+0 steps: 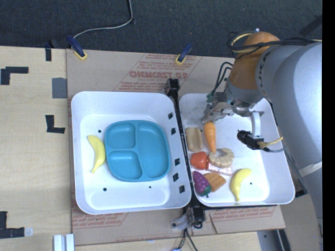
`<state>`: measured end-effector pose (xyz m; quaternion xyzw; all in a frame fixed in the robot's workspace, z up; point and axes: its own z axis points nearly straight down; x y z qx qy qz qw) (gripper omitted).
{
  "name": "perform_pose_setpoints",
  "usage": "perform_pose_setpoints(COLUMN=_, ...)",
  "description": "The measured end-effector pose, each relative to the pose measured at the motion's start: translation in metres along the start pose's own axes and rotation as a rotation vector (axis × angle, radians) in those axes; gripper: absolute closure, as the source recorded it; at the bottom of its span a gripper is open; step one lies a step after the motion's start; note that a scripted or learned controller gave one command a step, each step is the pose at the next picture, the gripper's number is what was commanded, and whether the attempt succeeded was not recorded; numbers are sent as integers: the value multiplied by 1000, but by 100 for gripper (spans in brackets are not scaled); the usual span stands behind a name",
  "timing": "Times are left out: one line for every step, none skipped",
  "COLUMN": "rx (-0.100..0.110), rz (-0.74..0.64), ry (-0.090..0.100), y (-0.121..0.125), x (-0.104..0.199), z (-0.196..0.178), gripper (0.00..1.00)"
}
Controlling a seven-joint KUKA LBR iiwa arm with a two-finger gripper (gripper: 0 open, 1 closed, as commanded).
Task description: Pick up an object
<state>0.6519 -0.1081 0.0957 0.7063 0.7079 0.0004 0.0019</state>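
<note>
Carrot [210,136] in right bin [272,192] — hand [213,114] at its top, banana [239,182] near

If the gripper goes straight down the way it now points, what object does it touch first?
Most likely the carrot: the gripper sits right at its upper end in the right bin. Depth is hard to judge from this slanted view, so it may meet the bin floor beside the carrot.

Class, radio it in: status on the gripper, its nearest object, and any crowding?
Gripper low over right bin, at carrot top. Carrot lying in bin. Bread slice, tomato crowd alongside.
</note>
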Motion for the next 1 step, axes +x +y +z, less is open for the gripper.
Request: perform_pose_setpoints(rx=1, rz=-1, ry=3, y=-27, x=42, z=-90, gripper=100)
